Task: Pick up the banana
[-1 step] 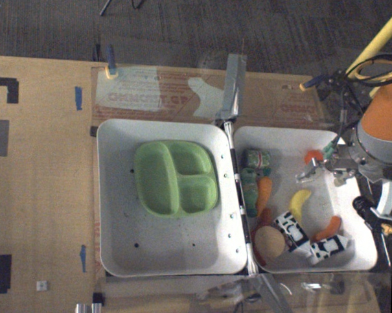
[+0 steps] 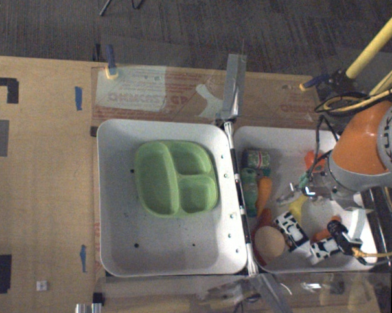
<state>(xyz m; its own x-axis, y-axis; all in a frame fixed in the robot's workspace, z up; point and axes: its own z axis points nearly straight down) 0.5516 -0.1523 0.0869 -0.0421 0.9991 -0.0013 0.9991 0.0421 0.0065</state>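
Brown cardboard covered the surface (image 2: 39, 178), marked with black corner shapes and bits of blue tape, and dark floor ran along the top of the view. Two white bins sat side by side on it. The left bin (image 2: 114, 246) held a green divided plate (image 2: 176, 178), lying flat in its upper half, with bare white floor around it.

The right bin (image 2: 284, 140) was crowded. Along its left wall stood a green can (image 2: 257, 159) with a carrot (image 2: 264, 191) just below it, and lower down lay a tan egg-shaped thing (image 2: 269, 241) near the bottom edge. Beside that lay two black-and-white patterned pieces (image 2: 290, 228), one toward the bin's lower right corner.

The arm (image 2: 362, 143), grey with its orange band, came in from the right and hung over the right bin. Its jaws (image 2: 309, 190) pointed down into the bin's middle; whether they stood apart or together could not be told, since the wrist and cables hid them from above. The banana (image 2: 298, 206) showed as a small yellow patch just below and left of the jaws, very near them, partly covered by the wrist. Whether it touched them could not be made out. Yellow poles (image 2: 376, 44) slanted across the upper right corner.
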